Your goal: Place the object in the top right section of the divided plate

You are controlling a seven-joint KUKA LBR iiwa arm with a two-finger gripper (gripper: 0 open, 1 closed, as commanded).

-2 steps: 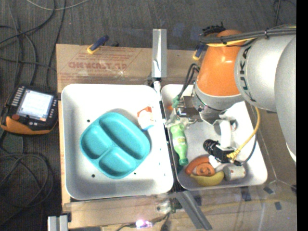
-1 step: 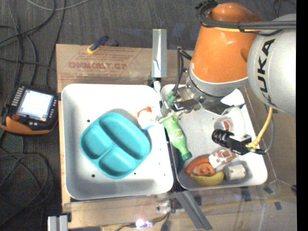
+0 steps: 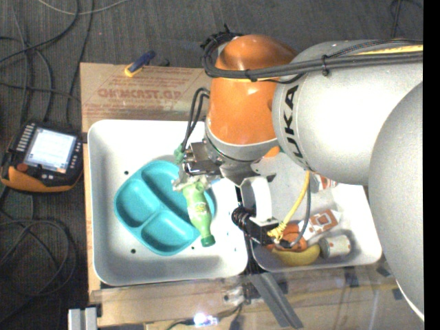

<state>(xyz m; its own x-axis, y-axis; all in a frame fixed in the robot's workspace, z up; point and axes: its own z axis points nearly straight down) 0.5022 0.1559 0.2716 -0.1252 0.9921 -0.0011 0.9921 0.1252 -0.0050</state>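
Camera view: the gripper (image 3: 190,177) is clamped on a smooth green plastic bottle (image 3: 199,212), which hangs tilted over the right edge of the round teal divided plate (image 3: 148,208), cap end past the rim. The plate sits mid left white bin (image 3: 103,253). A yellow banana (image 3: 299,255) lies by the right bin's near edge.

dark carpet (image 3: 82,19), loose cables (image 3: 41,40), cardboard (image 3: 137,91)

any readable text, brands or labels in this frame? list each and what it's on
"UKA": black letters on the grey arm, the start cut off by the orange band.
Red print on the cardboard sheet: too blurred to read.
Pendant screen: too small to read.
Green bottle label: unreadable.
Packets in the right bin: unreadable.
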